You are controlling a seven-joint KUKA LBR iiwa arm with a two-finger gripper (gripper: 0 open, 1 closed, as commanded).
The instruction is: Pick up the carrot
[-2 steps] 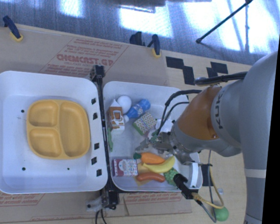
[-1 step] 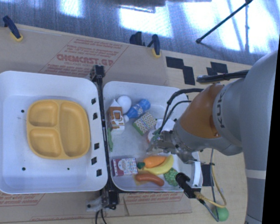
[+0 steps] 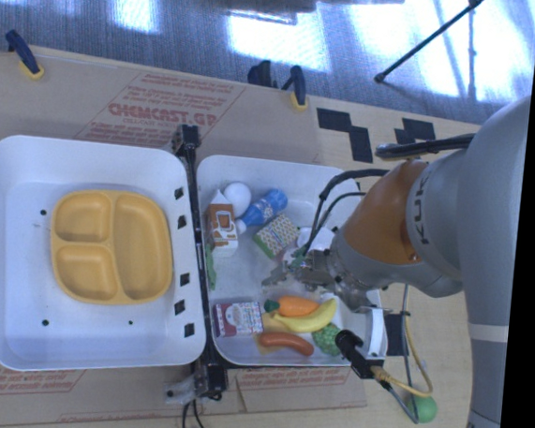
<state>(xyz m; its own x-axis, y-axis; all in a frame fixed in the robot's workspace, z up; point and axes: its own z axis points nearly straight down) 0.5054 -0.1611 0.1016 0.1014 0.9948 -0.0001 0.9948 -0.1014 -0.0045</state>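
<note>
1. the carrot [image 3: 297, 306] lies low in the right bin [image 3: 252, 174], lower right of centre frame, touching the banana [image 3: 309, 319].
2. the gripper [image 3: 302, 270] hovers just above it; i cannot tell how wide its pincer stands.
3. risk: it closes on the banana instead, or nudges the sausage [image 3: 284, 343].

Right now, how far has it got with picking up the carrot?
Done: the arm has reached over the right bin, its gripper just above the carrot. In hand: nothing that I can see; the carrot lies in the bin beside the banana. Left: closing on the carrot and lifting it.
</note>
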